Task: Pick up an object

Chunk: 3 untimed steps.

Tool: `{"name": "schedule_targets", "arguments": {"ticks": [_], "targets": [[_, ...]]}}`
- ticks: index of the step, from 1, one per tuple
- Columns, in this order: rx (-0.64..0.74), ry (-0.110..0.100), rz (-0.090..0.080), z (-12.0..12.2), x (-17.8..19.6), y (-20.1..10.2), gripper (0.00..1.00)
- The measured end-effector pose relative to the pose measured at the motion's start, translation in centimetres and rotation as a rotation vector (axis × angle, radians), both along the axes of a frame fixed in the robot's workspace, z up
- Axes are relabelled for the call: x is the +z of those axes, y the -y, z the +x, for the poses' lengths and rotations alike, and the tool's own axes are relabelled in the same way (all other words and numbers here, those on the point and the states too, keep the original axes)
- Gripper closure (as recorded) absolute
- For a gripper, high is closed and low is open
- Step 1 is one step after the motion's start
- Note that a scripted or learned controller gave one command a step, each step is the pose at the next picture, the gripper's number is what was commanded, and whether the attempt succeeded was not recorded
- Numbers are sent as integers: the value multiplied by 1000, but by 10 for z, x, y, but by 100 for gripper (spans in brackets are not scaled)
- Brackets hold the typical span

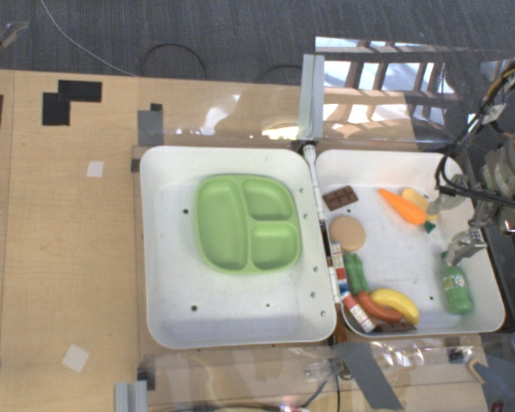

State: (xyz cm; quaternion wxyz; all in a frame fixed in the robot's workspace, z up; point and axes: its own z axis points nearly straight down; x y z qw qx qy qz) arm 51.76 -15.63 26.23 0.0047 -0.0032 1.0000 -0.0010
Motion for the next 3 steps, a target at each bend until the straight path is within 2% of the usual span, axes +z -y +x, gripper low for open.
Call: {"name": "schedule_targets", "arguments": {"ticks": [1, 2, 3], "targets": [[0, -13, 4, 1, -137, -11, 0], [-24, 14, -1, -10, -170, -61, 0], [-174, 5, 4, 87, -173, -68, 0]]}}
